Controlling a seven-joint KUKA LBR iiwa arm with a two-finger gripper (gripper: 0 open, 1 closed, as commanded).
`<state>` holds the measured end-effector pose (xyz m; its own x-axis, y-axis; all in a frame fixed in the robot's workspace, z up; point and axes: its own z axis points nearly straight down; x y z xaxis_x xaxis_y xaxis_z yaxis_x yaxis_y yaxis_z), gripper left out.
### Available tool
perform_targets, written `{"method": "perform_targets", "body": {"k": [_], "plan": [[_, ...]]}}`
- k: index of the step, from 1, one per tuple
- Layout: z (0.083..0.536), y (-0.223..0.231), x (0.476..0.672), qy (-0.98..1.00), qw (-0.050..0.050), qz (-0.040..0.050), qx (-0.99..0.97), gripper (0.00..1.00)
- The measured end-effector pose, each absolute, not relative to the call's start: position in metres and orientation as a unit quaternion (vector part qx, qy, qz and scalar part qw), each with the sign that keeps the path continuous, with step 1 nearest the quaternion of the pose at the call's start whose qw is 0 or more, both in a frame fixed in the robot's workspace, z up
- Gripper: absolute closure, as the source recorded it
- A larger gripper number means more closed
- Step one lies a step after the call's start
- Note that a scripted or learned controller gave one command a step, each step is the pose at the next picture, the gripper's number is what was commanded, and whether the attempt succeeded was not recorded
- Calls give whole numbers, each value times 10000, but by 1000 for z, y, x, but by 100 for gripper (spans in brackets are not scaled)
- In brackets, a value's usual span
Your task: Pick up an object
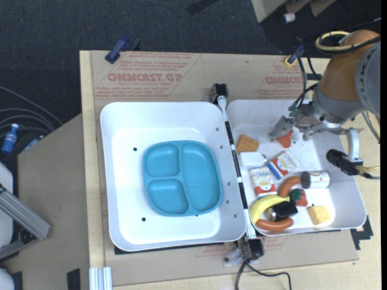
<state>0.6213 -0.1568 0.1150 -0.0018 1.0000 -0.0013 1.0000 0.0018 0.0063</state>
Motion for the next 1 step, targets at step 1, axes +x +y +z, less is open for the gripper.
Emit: {"method": "perform_targets", "body": {"k": [1], "plan": [[85,-169,666,7076,0,-2,7067,0]]}}
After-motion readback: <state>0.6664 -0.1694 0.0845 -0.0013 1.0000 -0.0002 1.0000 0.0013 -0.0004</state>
